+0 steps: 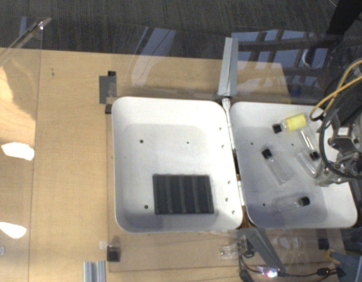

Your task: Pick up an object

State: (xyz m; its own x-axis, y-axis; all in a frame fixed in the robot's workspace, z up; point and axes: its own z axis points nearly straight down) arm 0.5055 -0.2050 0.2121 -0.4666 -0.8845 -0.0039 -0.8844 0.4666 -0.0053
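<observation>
The right bin (257, 213) holds a small yellow bottle (294, 122) with a black cap near its back. A clear vial with a black cap (276, 164) lies in the middle, and another clear vial (291, 202) lies near the front. A third clear vial (307, 148) lies at the right, close to my gripper (328, 174). The gripper hangs low over the right bin's right side, beside that vial, with cables looping above it. A black ribbed rectangular block (183, 194) lies flat in the front of the left bin (128, 157).
A metal post (227, 66) stands behind the seam between the two bins. Yellow and black cables (337, 98) trail from the arm over the right bin's back corner. A wooden bench (52, 175) stretches to the left.
</observation>
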